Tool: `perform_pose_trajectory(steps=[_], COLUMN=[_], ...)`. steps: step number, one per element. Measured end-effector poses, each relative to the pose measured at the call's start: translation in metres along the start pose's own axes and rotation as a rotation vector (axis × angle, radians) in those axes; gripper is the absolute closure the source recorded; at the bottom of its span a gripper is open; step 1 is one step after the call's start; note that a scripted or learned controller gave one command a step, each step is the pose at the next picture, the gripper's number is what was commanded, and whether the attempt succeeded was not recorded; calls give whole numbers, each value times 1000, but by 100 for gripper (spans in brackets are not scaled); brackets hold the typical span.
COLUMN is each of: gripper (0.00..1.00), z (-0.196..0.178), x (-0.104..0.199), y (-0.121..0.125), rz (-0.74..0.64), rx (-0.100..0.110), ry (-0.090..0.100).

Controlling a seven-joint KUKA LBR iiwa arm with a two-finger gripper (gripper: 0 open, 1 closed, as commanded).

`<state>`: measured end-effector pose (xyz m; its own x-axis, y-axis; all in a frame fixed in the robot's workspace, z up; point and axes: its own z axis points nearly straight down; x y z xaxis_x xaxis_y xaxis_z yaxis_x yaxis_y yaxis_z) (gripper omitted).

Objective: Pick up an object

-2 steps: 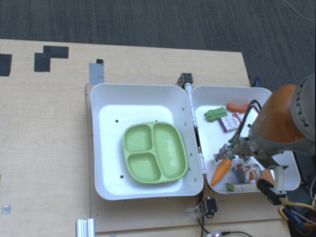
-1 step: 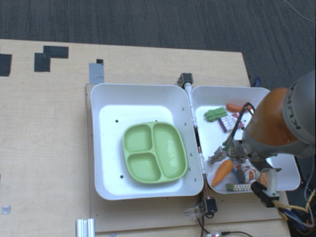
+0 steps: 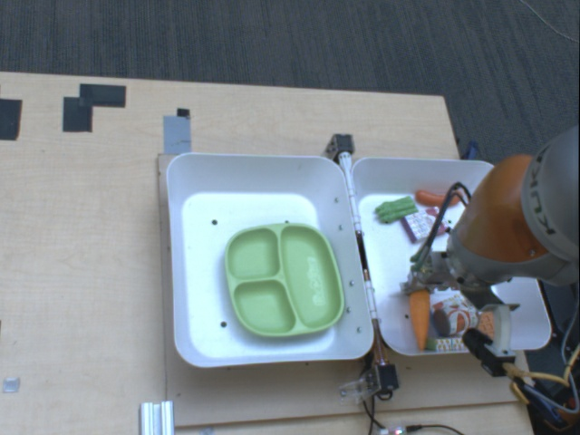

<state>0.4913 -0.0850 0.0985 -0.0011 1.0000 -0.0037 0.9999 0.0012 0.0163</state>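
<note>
Reaching in from the right, the arm hangs low over the right bin, and its wrist hides the pincer; whether that is spread or pressed together cannot be told. An orange carrot lies at the bin's near end, just left of and below the wrist, its long axis running far to near. Beside it sits a printed packet; a green piece and a red piece lie farther off. The left bin holds a green divided tray. Both bins rest on a pale wooden counter, with dark carpet beyond.
</note>
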Motion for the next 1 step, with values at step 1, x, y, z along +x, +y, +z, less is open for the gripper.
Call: perform_pose_trajectory(steps=[1], gripper=[100], z=[-86], x=[9], y=[75], rz=[-4], rx=[11], ry=[4])
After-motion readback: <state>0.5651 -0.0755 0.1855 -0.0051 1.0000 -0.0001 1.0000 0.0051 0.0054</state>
